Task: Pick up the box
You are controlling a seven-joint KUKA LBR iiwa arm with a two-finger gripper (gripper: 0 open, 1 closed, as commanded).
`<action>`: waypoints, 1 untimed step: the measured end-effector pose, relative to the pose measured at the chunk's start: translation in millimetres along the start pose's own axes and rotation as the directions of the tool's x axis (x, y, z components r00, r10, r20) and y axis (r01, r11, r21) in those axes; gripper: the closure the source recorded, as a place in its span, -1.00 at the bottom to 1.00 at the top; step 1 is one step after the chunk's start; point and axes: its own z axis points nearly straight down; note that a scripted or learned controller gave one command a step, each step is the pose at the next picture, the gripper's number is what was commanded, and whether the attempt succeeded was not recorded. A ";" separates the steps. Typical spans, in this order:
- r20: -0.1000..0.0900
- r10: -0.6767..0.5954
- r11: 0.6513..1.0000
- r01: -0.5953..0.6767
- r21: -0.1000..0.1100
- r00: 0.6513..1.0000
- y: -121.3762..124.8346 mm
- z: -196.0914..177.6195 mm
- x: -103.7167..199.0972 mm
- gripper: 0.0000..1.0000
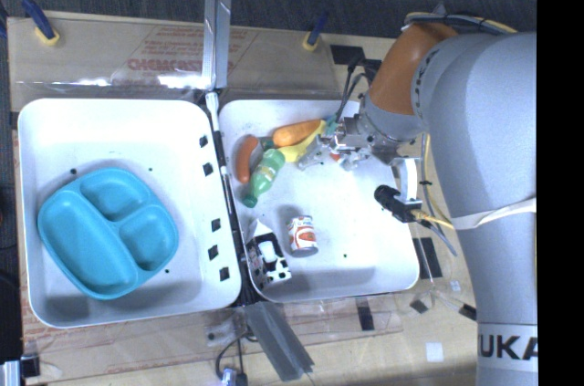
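The grey arm (484, 193) fills the right side of the view, its orange band (401, 78) above the wrist, and reaches down into the right bin (365, 270). Its claw (333, 147) sits low at the far side of that bin, just beside the yellow piece (306, 147) and the orange carrot-like piece (297, 134). How far the claw stands open I cannot tell (the fingertips blur into small metal parts and red specks), and nothing can be seen held between them.

On the tabletop (109, 56), the left bin (55, 129) carries a blue divided tray (105, 229), tilted toward the near left corner.

In the right bin, an orange-red sausage-like item (246, 158) lies against a green bottle-shaped toy (264, 174), near the dividing wall. A small white and orange can (302, 234) stands well apart from the claw, toward the bin's middle. The box (268, 256), small, black and white, rests at the near left corner of the right bin, touching the wall; its markings are too small to read.

The arm's lower body is cut off at the frame's bottom.
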 end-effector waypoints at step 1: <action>-0.002 -0.008 1.000 0.008 0.009 1.000 -0.5 -5.5 2.2 1.00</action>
